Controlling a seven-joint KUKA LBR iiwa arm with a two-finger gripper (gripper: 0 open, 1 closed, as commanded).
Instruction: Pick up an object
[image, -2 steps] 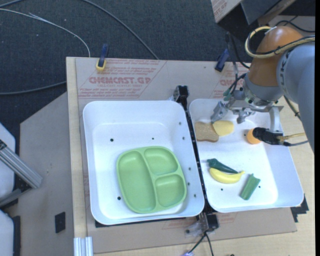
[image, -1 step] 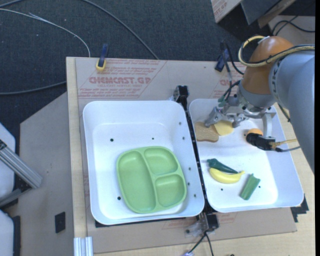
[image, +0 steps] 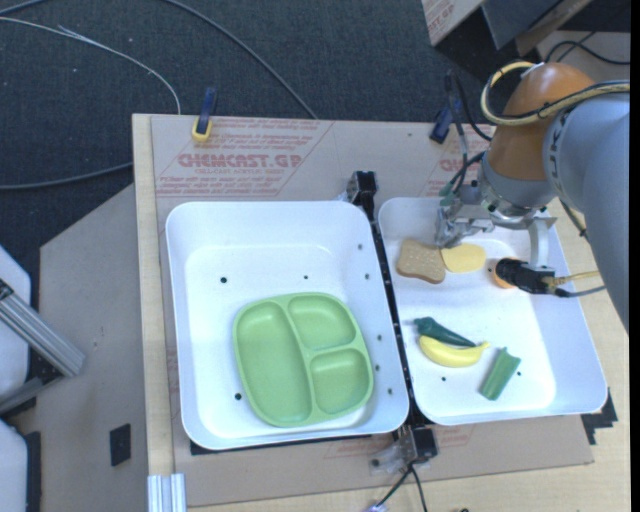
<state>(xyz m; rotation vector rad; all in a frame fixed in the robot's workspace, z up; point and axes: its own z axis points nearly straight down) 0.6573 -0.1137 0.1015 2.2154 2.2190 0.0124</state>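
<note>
In the right bin (image: 570, 330) lie a tan slice of bread (image: 420, 262), a pale yellow round piece (image: 464, 260), a small orange thing (image: 500, 276) that is partly hidden, a yellow banana (image: 451, 351) with a dark green piece (image: 444, 331) against its top, and a green block (image: 499, 374). My gripper (image: 456, 228) hangs at the bin's far end, just above the gap between the bread and the yellow piece. Nothing shows in its grasp.
The left bin (image: 200, 250) holds a green divided plate (image: 300, 356) towards its front. A black clamp (image: 362, 186) sits at the far end of the wall between the bins. The grey arm (image: 590, 150) enters from the upper right.
</note>
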